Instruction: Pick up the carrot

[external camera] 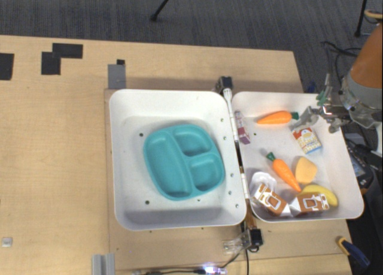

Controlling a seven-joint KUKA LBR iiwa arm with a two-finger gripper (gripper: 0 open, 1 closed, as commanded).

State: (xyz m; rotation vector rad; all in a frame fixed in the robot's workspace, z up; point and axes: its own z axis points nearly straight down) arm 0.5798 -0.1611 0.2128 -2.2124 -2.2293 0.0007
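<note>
Gripper [317, 114]: fingers look spread, nothing between them. Nearest carrot [276, 118] lies just left of the fingertips, apart from them; second carrot [283, 173] is below-left. You should centre over the carrot's middle, jaws across its width. Right bin [353, 172] also holds carton [307, 140] and banana [319, 195]; left bin [125, 166] holds teal tray [183, 161].

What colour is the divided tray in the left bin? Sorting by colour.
Teal, the divided tray, seen in the camera view.
</note>
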